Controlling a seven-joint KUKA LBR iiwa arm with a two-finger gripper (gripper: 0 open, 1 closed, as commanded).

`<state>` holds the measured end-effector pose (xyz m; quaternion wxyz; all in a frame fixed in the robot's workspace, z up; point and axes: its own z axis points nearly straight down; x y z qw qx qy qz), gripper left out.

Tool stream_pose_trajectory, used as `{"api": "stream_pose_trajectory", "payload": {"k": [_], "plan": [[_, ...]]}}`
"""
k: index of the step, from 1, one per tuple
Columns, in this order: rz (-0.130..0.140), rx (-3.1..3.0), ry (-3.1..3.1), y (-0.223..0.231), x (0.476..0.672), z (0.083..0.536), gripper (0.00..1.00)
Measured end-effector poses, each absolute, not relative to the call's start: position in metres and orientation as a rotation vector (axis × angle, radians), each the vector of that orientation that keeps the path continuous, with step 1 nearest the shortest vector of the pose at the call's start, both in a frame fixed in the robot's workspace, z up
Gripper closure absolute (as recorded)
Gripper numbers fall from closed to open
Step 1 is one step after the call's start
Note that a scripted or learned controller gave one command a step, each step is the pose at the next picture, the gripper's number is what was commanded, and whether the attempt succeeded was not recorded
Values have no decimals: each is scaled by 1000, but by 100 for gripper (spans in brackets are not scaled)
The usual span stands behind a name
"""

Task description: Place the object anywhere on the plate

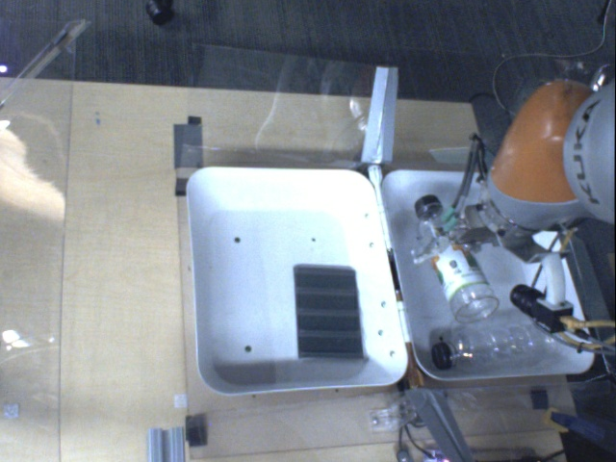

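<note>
A pale wooden bench (106,287) is seen carrying two smooth white plastic bins. A ridged dark rectangular plate (328,311) lies in the left bin (241,210). In the right bin (409,287), two clear bottles are found: one labelled (462,279), one black-capped (486,346). The pincer (445,227) is lowered beside the labelled bottle; its opening cannot be told.

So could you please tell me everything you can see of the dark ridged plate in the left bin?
The dark ridged plate is a flat, black or dark grey rectangle with several parallel ridges across it, matte, perhaps plastic or rubber. It lies flat on the floor of the left bin, in the lower right part, close to the front wall. Nothing rests on it.
</note>
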<state>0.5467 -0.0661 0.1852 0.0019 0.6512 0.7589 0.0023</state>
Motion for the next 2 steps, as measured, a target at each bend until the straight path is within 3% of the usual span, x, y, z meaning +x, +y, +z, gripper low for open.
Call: {"api": "stream_pose_trajectory", "payload": {"k": [1, 2], "plan": [[4, 1934, 2474, 0, 619, 184, 100], [6, 1658, 2664, 77, 633, 222, 100]]}}
